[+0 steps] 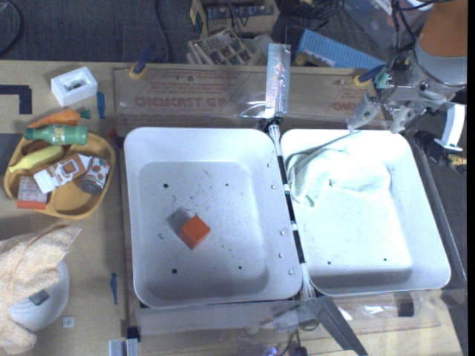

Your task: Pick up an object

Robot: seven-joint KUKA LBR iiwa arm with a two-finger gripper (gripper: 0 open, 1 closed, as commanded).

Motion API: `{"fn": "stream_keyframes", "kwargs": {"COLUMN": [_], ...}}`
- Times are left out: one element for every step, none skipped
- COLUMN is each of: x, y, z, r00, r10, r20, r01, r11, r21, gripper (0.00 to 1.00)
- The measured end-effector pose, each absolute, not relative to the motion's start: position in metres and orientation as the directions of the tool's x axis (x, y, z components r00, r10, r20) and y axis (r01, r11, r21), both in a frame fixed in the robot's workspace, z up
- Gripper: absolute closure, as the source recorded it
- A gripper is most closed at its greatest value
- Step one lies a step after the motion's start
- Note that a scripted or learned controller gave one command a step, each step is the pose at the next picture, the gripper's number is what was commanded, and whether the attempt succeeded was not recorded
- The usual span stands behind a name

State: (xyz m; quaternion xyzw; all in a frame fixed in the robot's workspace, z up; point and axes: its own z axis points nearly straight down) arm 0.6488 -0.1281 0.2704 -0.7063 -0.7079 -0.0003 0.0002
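Scene: a slanted look down on a bench with two shallow white bins side by side, the left bin (148, 162) at centre frame and the right bin (415, 258) beside it.
Arm: a grey arm with an orange band (444, 28) enters at the upper right corner of the frame.
Gripper: the gripper (380, 119) hangs over the upper right edge of the right bin, above its back rim; its two thin fingers point downward and stand apart, with nothing between them.
Object: a small orange block (196, 231) lies on the floor of the left bin, lower centre of that bin, turned cornerwise like a diamond, with a grey shadow or scrap just up and left of it.
Other contents: a pale, crumpled white cloth (334, 176) lies in the upper left part of the right bin.
Key relation: the block lies well apart from the gripper, down and to the left across the divide between the bins; the cloth is much nearer, just below and left of the fingers.
Judgement: reaching the block calls for a long move leftward and down the frame.
Writing: a clear panel (193, 99) behind the bins bears faint reddish lettering, too blurred to read surely.
Surroundings: a yellow bowl (74, 202) of toy food sits at far left.
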Motion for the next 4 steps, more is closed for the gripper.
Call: {"fn": "stream_keyframes", "kwargs": {"x": [0.667, 0.669, 0.646, 0.612], "y": [-0.071, -0.106, -0.178, -0.214], "z": [0.185, 0.091, 0.091, 0.092], "r00": [-0.142, -0.247, -0.219, -0.234], "r10": [0.990, 0.969, 0.976, 0.972], "r20": [0.000, -0.001, -0.004, 0.006], "r01": [0.990, 0.969, 0.976, 0.972], "r11": [0.142, 0.247, 0.219, 0.234], "r21": [-0.002, 0.006, 0.007, 0.017], "gripper": [0.00, 0.00, 0.00, 0.00]}}
